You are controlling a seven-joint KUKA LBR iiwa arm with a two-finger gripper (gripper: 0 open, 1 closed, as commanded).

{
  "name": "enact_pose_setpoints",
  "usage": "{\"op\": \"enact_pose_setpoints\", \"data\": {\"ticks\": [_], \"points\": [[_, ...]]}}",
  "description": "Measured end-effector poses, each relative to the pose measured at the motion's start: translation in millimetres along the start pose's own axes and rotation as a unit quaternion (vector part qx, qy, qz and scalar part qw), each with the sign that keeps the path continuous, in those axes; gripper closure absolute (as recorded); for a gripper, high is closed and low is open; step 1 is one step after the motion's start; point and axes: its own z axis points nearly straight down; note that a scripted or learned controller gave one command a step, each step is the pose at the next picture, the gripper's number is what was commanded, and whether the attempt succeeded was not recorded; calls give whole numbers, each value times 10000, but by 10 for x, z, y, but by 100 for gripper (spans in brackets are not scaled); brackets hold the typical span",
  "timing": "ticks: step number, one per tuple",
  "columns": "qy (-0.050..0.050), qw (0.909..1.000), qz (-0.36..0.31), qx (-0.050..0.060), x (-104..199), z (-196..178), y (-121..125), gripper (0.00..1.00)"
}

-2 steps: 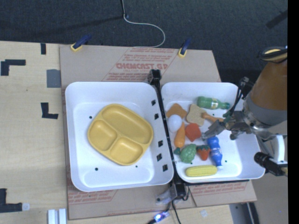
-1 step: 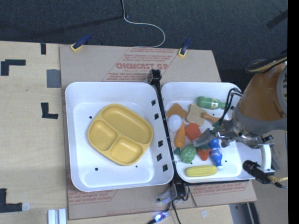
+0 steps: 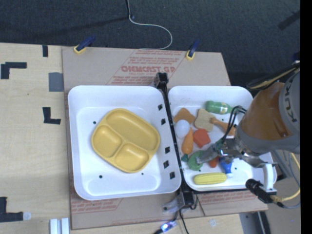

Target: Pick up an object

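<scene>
Desk (image 3: 29, 145): lying under everything, a tan surface with black marks, stretching far to the left of the fingers.
Cardboard sheet (image 3: 146, 67): sitting beneath both bins, with red print showing beyond them, away from the fingers.
Left bin (image 3: 78, 101): sitting well left of the fingers, across the divider.
Right bin (image 3: 243, 182): lying around and under the fingers.
Arm (image 3: 265, 118): reaching in from the right, its orange band sitting just right of the fingers.
Yellow plate (image 3: 126, 139): resting in the left bin, three-sectioned, well apart from the fingers.
Corn cob (image 3: 210, 179): lying just below the fingers, near the bin's front wall.
Carrot (image 3: 188, 143): lying up and left of the fingers.
Red block (image 3: 201, 137): sitting just above the fingers, beside the carrot.
Green toy (image 3: 195, 160): lying at the left tip of the fingers, touching or nearly so.
Blue piece (image 3: 225, 166): sitting just right of and below the fingers.
Gripper (image 3: 213, 155): hanging low over the toys; I cannot tell how the fingers are standing, spread or pressed together.
</scene>
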Motion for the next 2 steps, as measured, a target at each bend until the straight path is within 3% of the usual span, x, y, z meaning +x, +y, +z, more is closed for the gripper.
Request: {"op": "enact_pose_setpoints", "data": {"ticks": [1,2], "points": [[-10,10000,-5,-33,8,459,-2,0],[-11,10000,1,-35,4,335,-1,100]]}}
